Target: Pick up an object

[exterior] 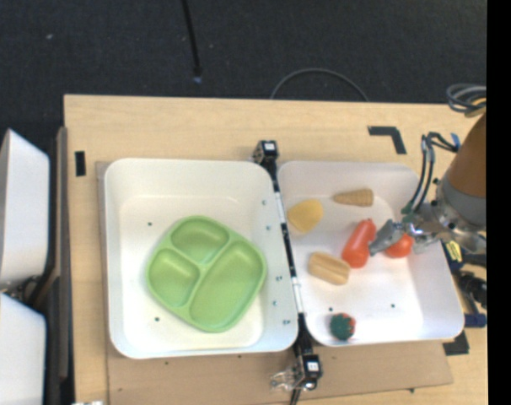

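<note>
Over the right bin, your gripper is hovering between two red pieces; you cannot tell how wide it is standing, or whether it is gripping either.

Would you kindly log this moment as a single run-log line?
phase: reaching | gripper: low in right bin, between red pepper and small red item | grasp: none confirmed | green plate: left bin

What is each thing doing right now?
Green plate: flat in the left bin, nothing on it.
Red pepper: lying in the right bin, beside the gripper.
Bread roll: lying loose.
Yellow piece: lying loose.
Cone: on its side.
Green-and-red ball: resting near the front edge.
</note>
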Robot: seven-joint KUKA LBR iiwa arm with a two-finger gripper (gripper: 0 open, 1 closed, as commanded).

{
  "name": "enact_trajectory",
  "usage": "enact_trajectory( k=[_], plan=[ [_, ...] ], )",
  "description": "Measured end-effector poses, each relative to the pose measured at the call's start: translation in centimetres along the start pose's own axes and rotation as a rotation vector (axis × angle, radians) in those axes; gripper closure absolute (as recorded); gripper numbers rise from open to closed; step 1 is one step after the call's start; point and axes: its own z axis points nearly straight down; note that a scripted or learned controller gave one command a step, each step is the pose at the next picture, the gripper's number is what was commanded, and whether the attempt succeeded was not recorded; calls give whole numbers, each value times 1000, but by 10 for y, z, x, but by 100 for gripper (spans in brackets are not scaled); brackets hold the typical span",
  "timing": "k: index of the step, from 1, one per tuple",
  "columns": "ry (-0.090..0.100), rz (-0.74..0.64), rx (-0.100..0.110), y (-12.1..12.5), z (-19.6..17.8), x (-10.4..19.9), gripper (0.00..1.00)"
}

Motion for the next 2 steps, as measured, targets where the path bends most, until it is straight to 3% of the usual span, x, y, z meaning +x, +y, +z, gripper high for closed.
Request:
enact_trajectory(
  k=[1,2],
  plan=[
    [1,0,2,-9,59,-5,0],
    [-1,1,-2,-9,89,-7,0]
  ],
)
